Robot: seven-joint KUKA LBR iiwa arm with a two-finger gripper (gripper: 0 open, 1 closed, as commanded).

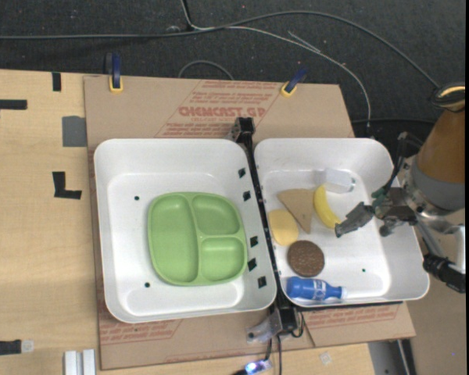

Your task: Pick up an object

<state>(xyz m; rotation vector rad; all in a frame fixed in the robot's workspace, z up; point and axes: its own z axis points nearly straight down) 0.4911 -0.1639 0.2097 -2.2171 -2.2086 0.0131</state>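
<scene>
Banana [324,207]: yellow, curved, lying in the right bin [375,162] toward its middle, with one end near the tip of the nearer gripper finger; whether they touch cannot be told.

Gripper [367,217]: two-fingered, dark, reaching in from the right at the right bin's right side. One finger [352,220] stretches leftward over the bin floor, ending just beside the banana; the other sits further right near the bin's rim. The two stand apart, so the gripper is spread wide, with nothing between them. The wrist and orange band [444,148] above it are partly cut off at the picture's right side, and the fingertip shapes are dim and hard to make out.

Right bin, contents:
- Tan wedge [299,206], flat and roughly triangular, just left of the banana, touching or overlapping it.
- Pale yellow round piece [283,226], below the wedge, near the divider between bins.
- Brown disc [306,258], below the yellow piece.
- Blue bottle [313,290] with a white cap, lying on its side along the lower wall.
- Clear or whitish item [340,182] above the banana; too faint to identify.

Left bin [117,170], contents:
- Green divided plate [196,237], three compartments, lying flat at the centre.

Both bins rest side by side on a cardboard sheet [219,108] held by two clips at its upper edge.
</scene>
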